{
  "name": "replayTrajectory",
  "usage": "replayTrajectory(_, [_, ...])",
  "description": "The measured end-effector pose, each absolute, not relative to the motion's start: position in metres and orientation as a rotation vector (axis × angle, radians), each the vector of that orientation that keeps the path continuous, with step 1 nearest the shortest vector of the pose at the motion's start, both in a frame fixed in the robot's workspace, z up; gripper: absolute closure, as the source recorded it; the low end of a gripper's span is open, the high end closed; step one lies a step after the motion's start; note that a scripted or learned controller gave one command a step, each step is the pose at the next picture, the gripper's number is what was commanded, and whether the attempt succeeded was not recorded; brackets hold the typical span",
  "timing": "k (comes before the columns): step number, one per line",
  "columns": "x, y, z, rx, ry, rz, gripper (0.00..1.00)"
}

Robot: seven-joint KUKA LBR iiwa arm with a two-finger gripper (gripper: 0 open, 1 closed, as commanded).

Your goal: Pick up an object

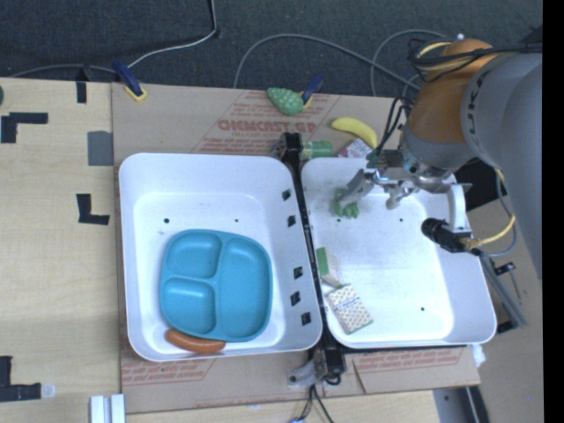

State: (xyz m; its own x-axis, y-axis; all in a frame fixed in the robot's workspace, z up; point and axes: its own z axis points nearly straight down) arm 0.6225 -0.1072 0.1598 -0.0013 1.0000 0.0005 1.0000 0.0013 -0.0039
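Two white bins; end effector (pixel 351 197) in right bin (pixel 441 307), fingers pinching green object (pixel 345 207).

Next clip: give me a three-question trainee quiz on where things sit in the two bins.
1. True or false: the blue divided plate lies in the left bin.
2. Which item lies against the plate's near rim? A) orange sausage B) banana C) green item
3. Fill in: the gripper hovers over the ___ bin, beside a small green item.

Key: 1 true; 2 A; 3 right. The banana lies outside the bins, on the cardboard behind them.
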Motion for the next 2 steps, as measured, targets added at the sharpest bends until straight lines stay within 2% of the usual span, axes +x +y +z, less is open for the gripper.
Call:
replayTrajectory(1, [0.6498,-0.1079,0.086,-2.221,-2.226,-0.001,0.0])
replayTrajectory(2, [0.6498,-0.1079,0.0958,-2.221,-2.226,0.0,1.0])
